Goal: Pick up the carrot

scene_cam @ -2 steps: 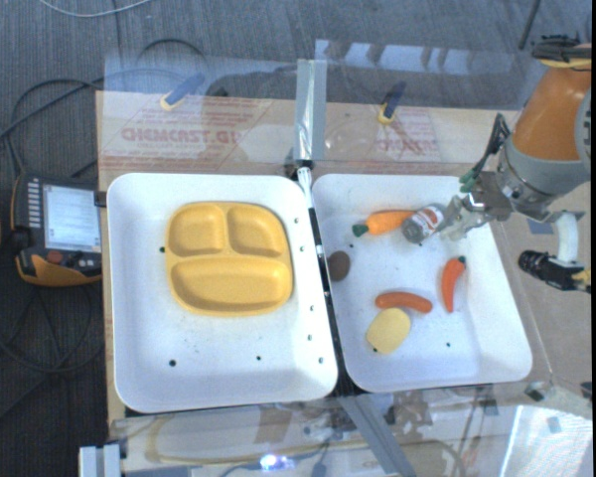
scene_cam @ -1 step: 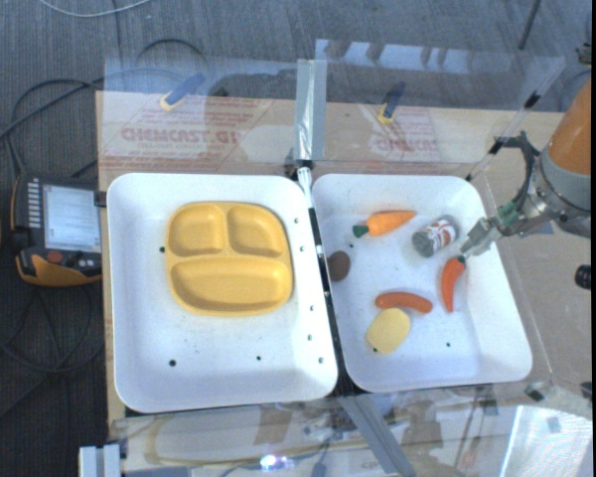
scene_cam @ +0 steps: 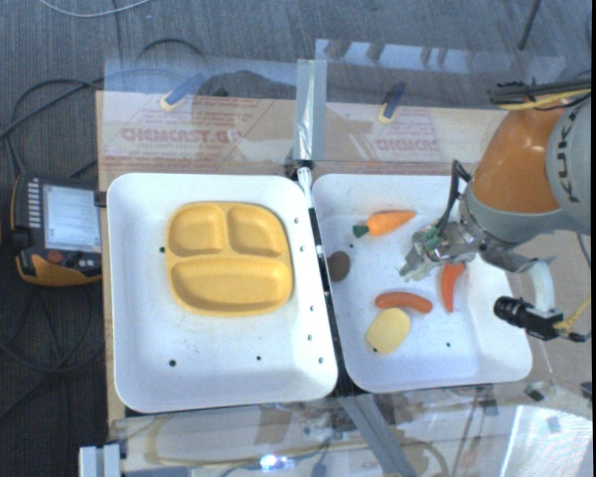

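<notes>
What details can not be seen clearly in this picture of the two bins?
- Gripper, camera view: small and cluttered; its finger state is unreadable.
- Orange piece under the gripper: its upper end is hidden by the gripper, so identity and contact are uncertain.
- Small dark object by the right bin's left wall: too small to identify.

Robotics lab: grey carpeted floor (scene_cam: 40,87) strewn with loose black cables (scene_cam: 40,127), orange-and-black handheld control pendant (scene_cam: 55,232) beside cardboard-topped counter (scene_cam: 209,132), shallow white plastic bins (scene_cam: 139,366) holding toy food.
</notes>
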You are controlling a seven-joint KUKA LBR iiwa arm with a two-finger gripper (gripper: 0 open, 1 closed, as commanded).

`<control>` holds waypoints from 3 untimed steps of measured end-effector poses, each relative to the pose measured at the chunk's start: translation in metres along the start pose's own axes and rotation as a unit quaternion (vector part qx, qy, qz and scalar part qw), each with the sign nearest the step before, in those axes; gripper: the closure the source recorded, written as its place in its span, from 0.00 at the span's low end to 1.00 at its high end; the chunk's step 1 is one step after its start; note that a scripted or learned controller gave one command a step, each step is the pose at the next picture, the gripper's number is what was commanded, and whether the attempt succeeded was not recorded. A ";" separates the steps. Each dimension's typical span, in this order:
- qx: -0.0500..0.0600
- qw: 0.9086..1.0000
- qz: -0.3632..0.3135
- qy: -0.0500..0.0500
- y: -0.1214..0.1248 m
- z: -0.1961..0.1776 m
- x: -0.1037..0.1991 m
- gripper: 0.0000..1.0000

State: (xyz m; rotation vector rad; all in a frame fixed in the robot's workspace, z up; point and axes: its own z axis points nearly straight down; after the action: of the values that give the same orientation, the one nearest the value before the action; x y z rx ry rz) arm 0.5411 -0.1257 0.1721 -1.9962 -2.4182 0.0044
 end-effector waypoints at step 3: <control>-0.002 0.930 -0.369 -0.001 -0.074 -0.089 -0.086 1.00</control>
State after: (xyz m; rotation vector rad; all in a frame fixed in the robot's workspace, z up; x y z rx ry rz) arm 0.4855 -0.2242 0.2612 -0.9652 -2.9873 -0.0017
